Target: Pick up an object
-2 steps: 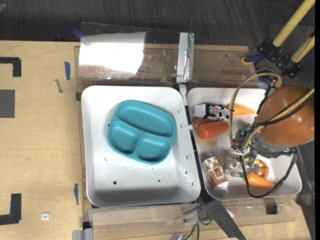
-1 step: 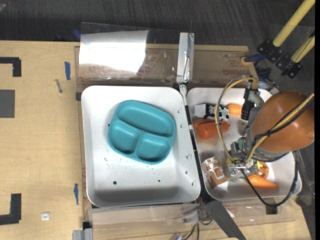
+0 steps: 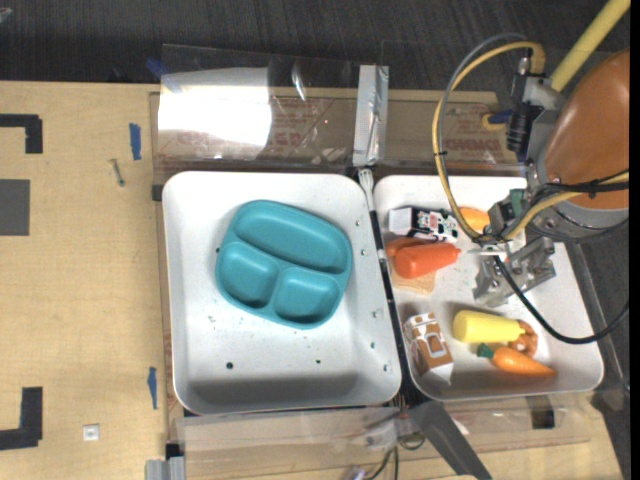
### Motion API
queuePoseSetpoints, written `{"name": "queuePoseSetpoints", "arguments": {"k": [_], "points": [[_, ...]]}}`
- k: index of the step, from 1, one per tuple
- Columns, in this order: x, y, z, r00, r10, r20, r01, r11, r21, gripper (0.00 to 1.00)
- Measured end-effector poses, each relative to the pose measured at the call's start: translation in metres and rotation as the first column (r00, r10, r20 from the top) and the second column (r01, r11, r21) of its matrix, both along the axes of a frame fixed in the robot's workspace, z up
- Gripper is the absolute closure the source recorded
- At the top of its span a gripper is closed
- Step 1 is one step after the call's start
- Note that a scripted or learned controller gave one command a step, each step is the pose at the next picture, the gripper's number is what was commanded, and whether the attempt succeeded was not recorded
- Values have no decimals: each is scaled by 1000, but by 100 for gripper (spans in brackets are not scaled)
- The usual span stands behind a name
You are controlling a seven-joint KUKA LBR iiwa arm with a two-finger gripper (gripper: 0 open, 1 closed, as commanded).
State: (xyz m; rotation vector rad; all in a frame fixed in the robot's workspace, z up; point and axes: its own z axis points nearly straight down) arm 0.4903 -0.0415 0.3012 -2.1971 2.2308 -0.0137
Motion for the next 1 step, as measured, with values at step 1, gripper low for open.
{"name": "queuePoseSetpoints", "arguments": {"k": [1], "points": [[72, -63, -1, 985, 170, -9, -170, 985, 2, 100]]}}
